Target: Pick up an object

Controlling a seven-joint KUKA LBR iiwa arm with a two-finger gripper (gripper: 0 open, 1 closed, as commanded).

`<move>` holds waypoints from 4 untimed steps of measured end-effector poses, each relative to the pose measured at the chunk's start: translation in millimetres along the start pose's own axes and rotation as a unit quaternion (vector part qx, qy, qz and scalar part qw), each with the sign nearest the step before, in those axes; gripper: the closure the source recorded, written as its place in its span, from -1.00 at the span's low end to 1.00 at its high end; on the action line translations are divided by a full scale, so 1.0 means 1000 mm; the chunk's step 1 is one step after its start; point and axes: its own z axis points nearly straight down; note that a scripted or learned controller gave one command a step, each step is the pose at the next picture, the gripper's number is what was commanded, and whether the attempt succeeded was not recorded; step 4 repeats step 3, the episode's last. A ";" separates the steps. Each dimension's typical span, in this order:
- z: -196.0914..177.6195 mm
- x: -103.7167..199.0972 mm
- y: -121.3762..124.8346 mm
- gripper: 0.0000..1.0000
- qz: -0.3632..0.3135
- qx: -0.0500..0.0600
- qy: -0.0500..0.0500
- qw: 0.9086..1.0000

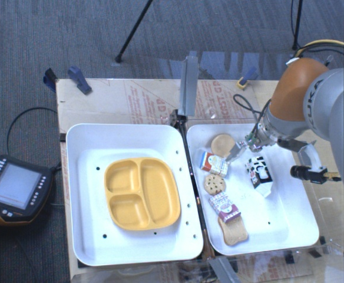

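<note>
The right bin holds several small food items. These are a round tan bun, a small red and white carton, a chocolate chip cookie, a pink snack packet, a slice of toast and a black and white milk carton. My gripper hangs low over the bin's far middle, between the bun and the milk carton. Its fingers are spread, with one grey finger reaching toward the red and white carton. Nothing sits between them.
The left bin holds a yellow divided plate. A grey upright post stands at the far end of the seam between the bins. A control pendant lies on the floor to the left. The right bin's near right corner is bare.
</note>
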 end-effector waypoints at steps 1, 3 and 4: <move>0.005 -0.011 -0.071 -1.00 0.060 0.005 0.002 0.998; -0.107 0.011 -0.032 1.00 0.292 0.005 0.001 0.956; -0.107 0.011 -0.032 1.00 0.292 0.005 0.001 0.956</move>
